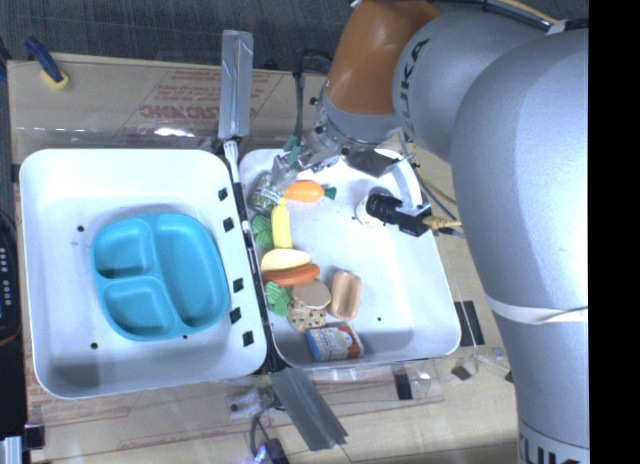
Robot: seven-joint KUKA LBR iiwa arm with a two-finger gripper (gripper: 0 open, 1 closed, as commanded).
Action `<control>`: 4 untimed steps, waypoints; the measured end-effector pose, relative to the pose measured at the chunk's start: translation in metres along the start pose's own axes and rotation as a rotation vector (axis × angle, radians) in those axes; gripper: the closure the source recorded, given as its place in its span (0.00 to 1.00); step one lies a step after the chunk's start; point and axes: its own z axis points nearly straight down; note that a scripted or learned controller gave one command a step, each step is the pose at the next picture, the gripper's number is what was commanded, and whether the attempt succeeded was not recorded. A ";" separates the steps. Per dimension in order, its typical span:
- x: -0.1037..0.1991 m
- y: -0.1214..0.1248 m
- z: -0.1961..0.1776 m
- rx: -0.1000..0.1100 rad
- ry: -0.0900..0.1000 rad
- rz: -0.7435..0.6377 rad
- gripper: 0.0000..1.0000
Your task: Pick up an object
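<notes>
My fingers (292, 164) hover above the orange carrot (304, 192) in the right bin (432, 292); spread or pressed together, can't tell. Best to drop straight down, centring on 1 item.

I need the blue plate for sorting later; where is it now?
The blue divided plate lies in the left white bin of the camera view, apart from the toy food in the right bin.
</notes>
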 end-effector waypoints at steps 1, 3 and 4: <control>0.045 -0.012 0.005 0.011 0.004 0.120 1.00; -0.048 -0.053 -0.046 0.007 0.001 -0.024 0.00; -0.065 -0.081 0.100 0.016 0.008 -0.073 0.00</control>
